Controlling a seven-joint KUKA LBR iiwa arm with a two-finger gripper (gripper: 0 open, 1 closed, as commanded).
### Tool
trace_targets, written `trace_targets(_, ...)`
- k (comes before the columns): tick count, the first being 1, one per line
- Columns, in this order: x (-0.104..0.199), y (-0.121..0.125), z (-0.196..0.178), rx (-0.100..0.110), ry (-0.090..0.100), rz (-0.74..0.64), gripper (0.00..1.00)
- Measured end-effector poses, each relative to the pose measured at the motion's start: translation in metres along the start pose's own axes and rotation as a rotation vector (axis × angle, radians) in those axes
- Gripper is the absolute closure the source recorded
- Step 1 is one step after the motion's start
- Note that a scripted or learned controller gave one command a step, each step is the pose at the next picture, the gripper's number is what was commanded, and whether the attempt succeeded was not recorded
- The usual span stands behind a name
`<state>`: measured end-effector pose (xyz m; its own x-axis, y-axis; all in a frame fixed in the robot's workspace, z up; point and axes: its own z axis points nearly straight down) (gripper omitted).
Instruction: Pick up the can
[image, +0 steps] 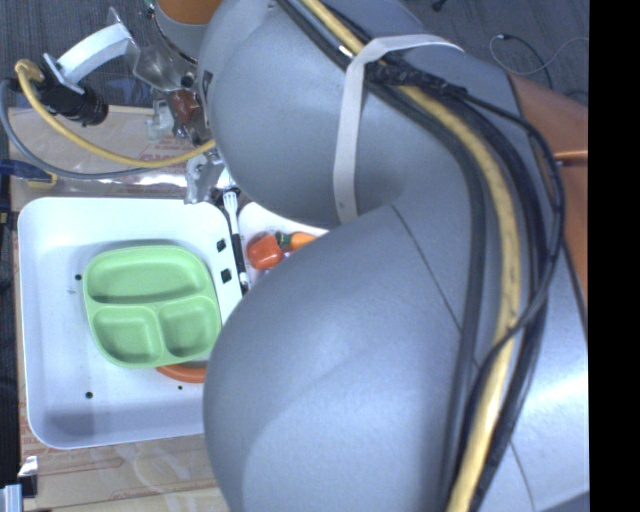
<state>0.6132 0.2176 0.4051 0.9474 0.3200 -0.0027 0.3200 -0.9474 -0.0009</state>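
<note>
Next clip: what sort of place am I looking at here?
Most likely a robotics lab bench set up for bin picking, not a home or kitchen. A large grey robot arm with bundled cables reaches over a shallow white bin, which holds a green divided tray.

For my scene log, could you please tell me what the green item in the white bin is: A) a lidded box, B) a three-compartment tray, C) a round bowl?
B: the green tray in the white bin shows one long compartment above two smaller ones.
</note>
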Motion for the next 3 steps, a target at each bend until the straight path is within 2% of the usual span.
trace_targets(1, -0.062, -0.023, -0.007, 0.003, -0.007, -0.550, 0.00)
trace_targets(2, -0.133, -0.038, 0.138, 0.002, -0.006, -0.329, 0.00)
trace_targets(3, -0.120, 0.018, 0.020, 0.001, 0.001, -0.298, 0.00)
